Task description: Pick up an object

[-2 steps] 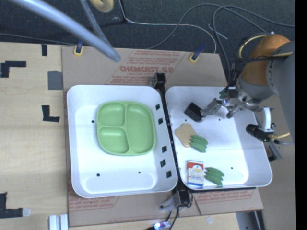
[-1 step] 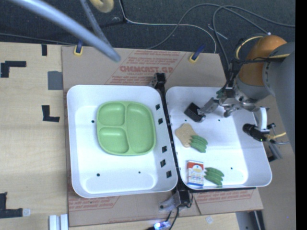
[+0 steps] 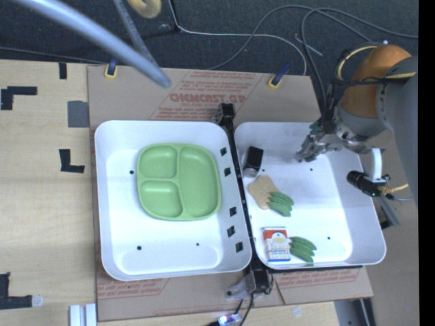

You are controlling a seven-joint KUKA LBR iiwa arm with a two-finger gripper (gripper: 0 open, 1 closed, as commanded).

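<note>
The hand (image 3: 307, 152) — grip state unclear — hovers over the right bin (image 3: 353, 240), apart from the green pea pods (image 3: 281, 202).

Even bright overhead light; soft shadows; white bins (image 3: 122, 250) slightly glaring; mild blur.

Taking the black divider (image 3: 234, 182) between the two bins as the landmark: to its left, the left bin (image 3: 115, 243) holds a green sectioned plate (image 3: 179, 182). To its right, the right bin (image 3: 353, 240) holds a small black block (image 3: 253, 158) near the divider's upper part, a tan piece (image 3: 261, 189) with a green pod (image 3: 280, 203) touching it, and lower down a red-and-white carton (image 3: 276, 244) beside another green pod (image 3: 303, 248). The gripper (image 3: 307, 152) hangs over the right bin's upper area, well apart from these things.
</note>
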